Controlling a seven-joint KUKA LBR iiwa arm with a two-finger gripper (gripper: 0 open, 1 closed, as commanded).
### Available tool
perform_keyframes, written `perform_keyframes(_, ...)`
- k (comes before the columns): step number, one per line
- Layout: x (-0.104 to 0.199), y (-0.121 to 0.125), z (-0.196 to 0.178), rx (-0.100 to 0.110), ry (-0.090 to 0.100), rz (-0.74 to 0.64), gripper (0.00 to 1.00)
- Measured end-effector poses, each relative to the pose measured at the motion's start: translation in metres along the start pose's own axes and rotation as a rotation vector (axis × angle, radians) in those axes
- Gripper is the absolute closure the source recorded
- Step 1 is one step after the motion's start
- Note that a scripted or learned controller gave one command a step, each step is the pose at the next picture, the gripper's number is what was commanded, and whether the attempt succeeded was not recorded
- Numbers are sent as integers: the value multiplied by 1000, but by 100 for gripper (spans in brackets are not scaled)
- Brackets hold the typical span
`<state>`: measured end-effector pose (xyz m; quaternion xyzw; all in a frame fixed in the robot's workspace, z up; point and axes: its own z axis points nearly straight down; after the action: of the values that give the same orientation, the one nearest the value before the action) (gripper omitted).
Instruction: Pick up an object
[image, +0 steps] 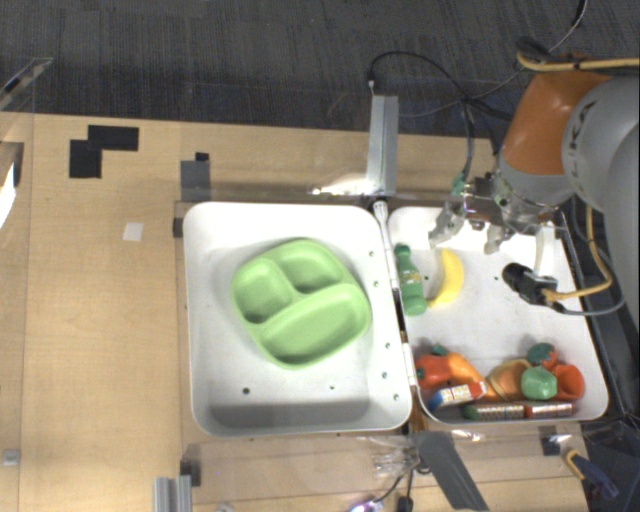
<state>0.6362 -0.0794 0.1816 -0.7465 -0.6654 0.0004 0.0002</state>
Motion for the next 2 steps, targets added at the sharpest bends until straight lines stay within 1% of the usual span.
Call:
perform_keyframes(1,-63,42,94,-4,0,-151,0)
perform_keyframes(2,-62,43,85,-6,0,-155,100)
